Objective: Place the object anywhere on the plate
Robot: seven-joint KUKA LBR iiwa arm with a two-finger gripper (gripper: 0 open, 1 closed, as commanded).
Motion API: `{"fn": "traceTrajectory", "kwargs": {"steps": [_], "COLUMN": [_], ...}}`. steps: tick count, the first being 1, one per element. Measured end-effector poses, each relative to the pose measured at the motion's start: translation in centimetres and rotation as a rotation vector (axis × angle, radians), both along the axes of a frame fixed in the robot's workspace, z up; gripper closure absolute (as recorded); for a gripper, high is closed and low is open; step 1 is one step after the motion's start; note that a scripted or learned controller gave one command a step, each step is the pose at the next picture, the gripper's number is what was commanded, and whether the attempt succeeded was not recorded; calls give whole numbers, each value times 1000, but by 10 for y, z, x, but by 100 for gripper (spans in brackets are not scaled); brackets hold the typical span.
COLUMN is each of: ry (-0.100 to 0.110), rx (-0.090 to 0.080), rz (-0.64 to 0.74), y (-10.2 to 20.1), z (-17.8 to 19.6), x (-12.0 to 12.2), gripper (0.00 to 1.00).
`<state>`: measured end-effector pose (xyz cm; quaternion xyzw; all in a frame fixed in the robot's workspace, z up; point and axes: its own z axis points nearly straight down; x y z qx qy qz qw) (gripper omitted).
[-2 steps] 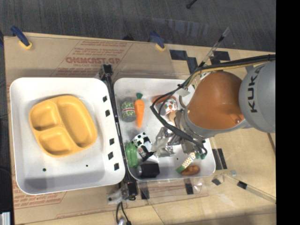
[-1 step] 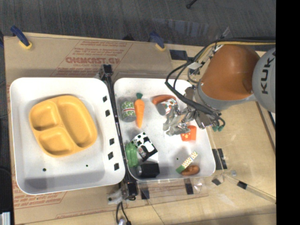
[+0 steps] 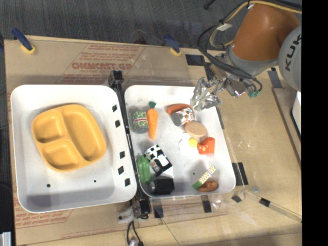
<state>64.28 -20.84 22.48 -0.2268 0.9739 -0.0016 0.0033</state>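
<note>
The tool [image 3: 205, 97], its grip impossible to judge, hovers over the right bin [image 3: 225, 152] near the sausage [image 3: 177, 108], well apart from the yellow plate [image 3: 69, 136].

Yellow plate [image 3: 69, 136] in left bin [image 3: 20, 152]; toy carrot [image 3: 152, 121], hot dog [image 3: 177, 108], other toys in right bin [image 3: 228, 173]; gripper [image 3: 205, 99] over right bin's far edge.

Bench [image 3: 256, 152], two white bins [image 3: 20, 152], cardboard [image 3: 92, 60]

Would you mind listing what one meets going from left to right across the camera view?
Yellow divided plate → green can → toy carrot → red toy block → gripper.
</note>
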Motion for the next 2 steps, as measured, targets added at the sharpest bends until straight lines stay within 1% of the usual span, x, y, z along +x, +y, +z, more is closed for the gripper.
{"fn": "traceTrajectory", "kwargs": {"steps": [1,2], "ry": [3,-2], "rx": [1,-3], "rz": [-2,326], "y": [-1,0], "z": [-1,-129], "x": [-1,-2], "gripper": [0,0]}}
